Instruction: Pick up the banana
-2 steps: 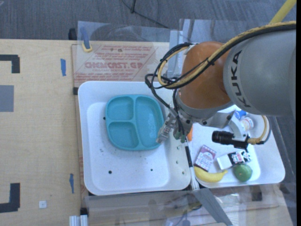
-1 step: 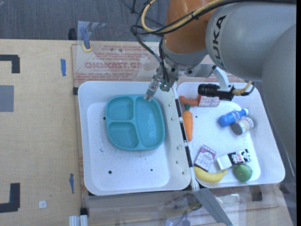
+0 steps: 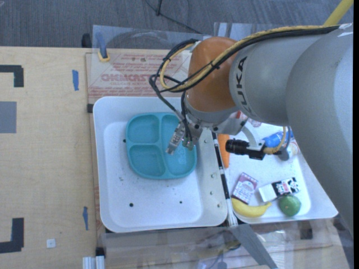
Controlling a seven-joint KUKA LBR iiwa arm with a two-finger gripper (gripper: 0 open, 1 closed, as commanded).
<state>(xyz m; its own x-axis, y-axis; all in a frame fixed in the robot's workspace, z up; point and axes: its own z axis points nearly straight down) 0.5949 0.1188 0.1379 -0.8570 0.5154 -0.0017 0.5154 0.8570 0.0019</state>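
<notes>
Metal pincer (image 3: 178,140) hangs over the teal three-compartment plastic tray (image 3: 151,156) in the left white bin (image 3: 112,206); can't tell its state. One curved yellow banana (image 3: 251,208) lies well right and nearer the camera, in the right white bin (image 3: 320,203), beside one green lime (image 3: 290,205). Step: approach. Next: cross over, descend.

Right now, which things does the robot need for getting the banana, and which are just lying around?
For the job:
banana, in the right bin
gripper, over the left bin

Just lying around:
blue divided plate
green lime
pink carton
black-and-white box
orange carrot-like piece
</notes>
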